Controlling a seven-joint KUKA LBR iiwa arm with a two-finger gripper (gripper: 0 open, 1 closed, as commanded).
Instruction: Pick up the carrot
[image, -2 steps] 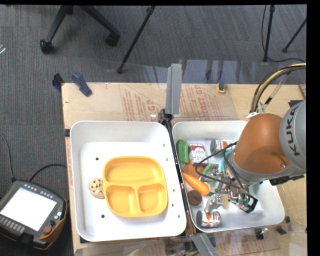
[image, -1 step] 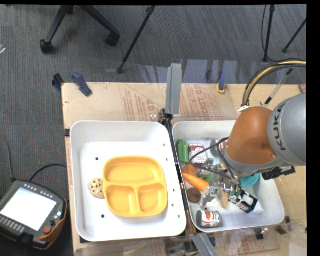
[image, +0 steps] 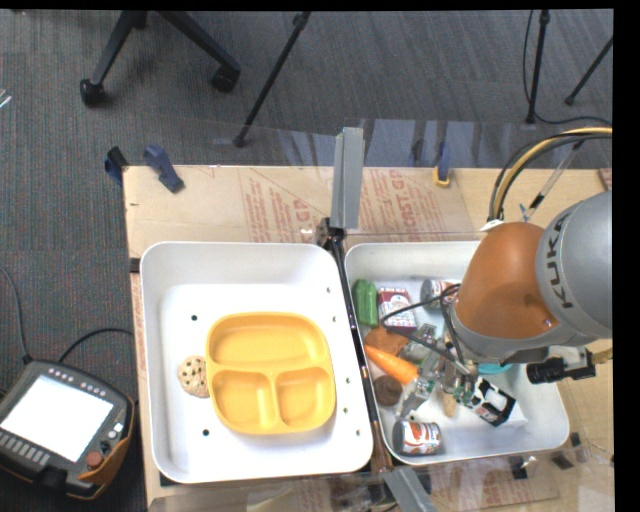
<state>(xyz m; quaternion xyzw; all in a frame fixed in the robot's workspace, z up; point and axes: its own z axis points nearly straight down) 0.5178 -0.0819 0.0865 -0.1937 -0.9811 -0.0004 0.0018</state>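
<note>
Nearest, a small silver-and-red tin can (image: 417, 437) lay at the right white plastic bin (image: 548, 425)'s front. Just behind it, the two-finger gripper (image: 428, 378) hung low, tip beside the orange tapered carrot (image: 391, 364) near the bin's left wall; couldn't tell its opening or any hold. Judged approach step; next needed closing squarely on the carrot. Left bin held a yellow divided tray (image: 270, 373).

Arm (image: 585, 265): grey, entering from the right, bent downward. Wrist band (image: 505, 285): orange, broad and rounded, tilted down toward the left. Gripper (image: 432, 378): below the band, angled down and leftward, metal parts and cabling exposed. Yellow and black hoses looping above the arm. State of jaws not discernible.
</note>
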